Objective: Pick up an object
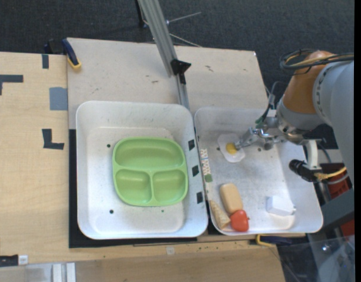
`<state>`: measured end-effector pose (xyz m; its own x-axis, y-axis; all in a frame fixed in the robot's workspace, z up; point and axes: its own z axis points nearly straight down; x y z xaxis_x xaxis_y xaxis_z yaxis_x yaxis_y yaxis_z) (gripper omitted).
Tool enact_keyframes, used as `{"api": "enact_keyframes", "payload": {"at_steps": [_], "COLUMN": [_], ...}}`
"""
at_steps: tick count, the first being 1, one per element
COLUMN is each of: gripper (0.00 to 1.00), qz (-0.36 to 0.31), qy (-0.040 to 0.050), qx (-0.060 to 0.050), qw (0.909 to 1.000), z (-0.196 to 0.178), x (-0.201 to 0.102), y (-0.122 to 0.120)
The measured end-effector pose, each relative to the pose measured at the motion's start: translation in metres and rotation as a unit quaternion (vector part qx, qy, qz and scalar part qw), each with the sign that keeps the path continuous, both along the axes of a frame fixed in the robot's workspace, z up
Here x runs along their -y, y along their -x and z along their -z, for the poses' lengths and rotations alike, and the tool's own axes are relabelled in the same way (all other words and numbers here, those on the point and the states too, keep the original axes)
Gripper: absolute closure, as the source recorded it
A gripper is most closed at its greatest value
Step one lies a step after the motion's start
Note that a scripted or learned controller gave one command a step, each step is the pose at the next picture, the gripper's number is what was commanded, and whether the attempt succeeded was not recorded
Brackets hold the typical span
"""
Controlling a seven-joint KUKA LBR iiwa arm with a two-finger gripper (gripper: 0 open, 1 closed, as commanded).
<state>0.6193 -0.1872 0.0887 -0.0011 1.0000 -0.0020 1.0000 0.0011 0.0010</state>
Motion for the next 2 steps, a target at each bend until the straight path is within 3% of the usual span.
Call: {"api": "enact_keyframes", "payload": {"at_steps": [1,2], "gripper": [1.0,1.0], "qz": [-0.001,0.0], "qy": [0.0002,-0.0002], "qx": [0.001,0.002], "qw": [1.0,1.0], "z": [-0.013,-0.065], "x": [0.0,-0.001], "y": [-0.001,-0.012]}}
